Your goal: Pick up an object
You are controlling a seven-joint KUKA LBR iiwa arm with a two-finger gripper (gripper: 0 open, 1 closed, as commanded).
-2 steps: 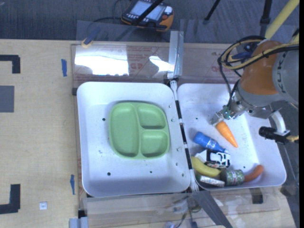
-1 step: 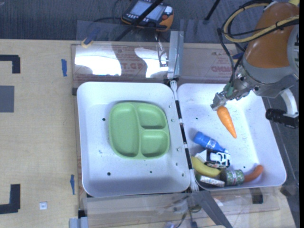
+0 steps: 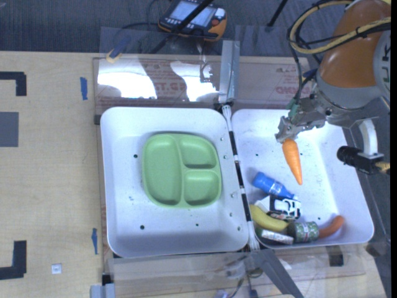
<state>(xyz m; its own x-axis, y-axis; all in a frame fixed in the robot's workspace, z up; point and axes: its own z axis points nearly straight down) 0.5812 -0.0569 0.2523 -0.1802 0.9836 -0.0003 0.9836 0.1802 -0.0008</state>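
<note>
An orange carrot hangs point-down over the right bin, its thick end caught between the fingers of my gripper. The gripper is shut on that top end, and the carrot's tip slants toward the bin's middle. The grey arm with its orange band reaches in from the upper right.
A blue bottle, a black-and-white item, a banana, a green can and a reddish sausage shape crowd the right bin's front. A green divided plate lies in the left bin.
</note>
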